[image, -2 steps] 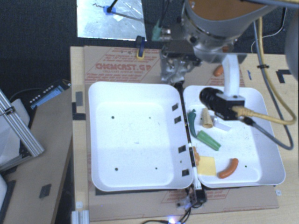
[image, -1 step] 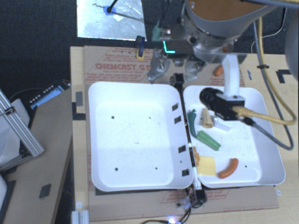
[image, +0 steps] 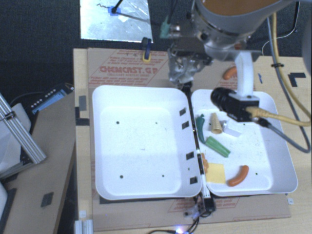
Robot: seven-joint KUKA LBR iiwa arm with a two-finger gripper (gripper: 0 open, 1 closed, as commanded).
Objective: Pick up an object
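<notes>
The right bin (image: 273, 155) is holding all the loose things. Toward its 10 o'clock corner a curved green pod (image: 200, 128) is lying just beside a tan cone (image: 215, 123), with a small white block (image: 233, 130) near the cone at its 4 o'clock. A green cylinder (image: 218, 147) is lying slantwise near the bin's middle. Toward 7 o'clock a flat yellow square (image: 216, 173) is resting near the divider, and an orange sausage (image: 238, 176) is lying just beside it at 3 o'clock. A small orange piece (image: 205, 163) is sitting against the divider wall, just above the square.

The left bin (image: 141, 140) is lying alongside, the two rims touching. Both bins are sitting on a red-printed cardboard sheet (image: 122, 69). A second orange sausage (image: 229, 73) is lying outside the right bin, past its 12 o'clock edge.

The arm (image: 229, 9) is reaching in from 1 o'clock and pointing downward. The gripper (image: 184, 79) is hanging over the far ends of the two rims, at 12 o'clock from the divider, well apart from every object in the right bin. Whether it is released or clenched cannot be told, and nothing is showing in its grasp.
</notes>
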